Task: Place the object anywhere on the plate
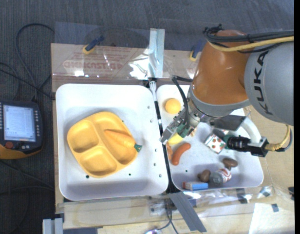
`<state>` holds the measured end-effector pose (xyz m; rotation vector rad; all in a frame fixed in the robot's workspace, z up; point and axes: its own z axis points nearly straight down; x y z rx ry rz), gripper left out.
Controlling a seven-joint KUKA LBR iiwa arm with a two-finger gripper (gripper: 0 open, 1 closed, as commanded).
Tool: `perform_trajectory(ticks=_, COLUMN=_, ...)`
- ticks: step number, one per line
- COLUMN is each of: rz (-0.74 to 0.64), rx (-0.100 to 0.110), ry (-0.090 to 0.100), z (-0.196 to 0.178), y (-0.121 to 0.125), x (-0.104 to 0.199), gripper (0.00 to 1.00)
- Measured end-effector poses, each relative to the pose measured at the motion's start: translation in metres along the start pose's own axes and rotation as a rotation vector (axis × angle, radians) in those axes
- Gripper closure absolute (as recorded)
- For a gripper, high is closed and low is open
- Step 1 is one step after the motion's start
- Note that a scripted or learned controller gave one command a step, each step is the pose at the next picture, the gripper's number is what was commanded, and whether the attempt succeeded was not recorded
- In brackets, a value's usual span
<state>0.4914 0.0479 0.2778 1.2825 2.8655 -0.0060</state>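
Blue eraser at rim, jaws — near divider

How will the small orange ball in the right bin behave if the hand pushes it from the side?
The orange ball looks round and smooth, so it would probably roll away. It lies near the right bin's left wall, which might stop it. It seems small and probably light, though weight cannot be judged.

A wooden bench bears two white bins side by side
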Motion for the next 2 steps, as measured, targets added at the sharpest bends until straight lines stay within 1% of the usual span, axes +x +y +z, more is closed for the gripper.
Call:
perform_trajectory(ticks=1, rz=0.046, rx=-0.006, ry=0.002, z=-0.0672, y=0.0485, x=0.0653, gripper=1.00)
perform_trajectory(ticks=2, rz=0.051, rx=-0.002, ry=0.002, z=-0.0655, y=0.0470, x=0.0632, gripper=0.00)
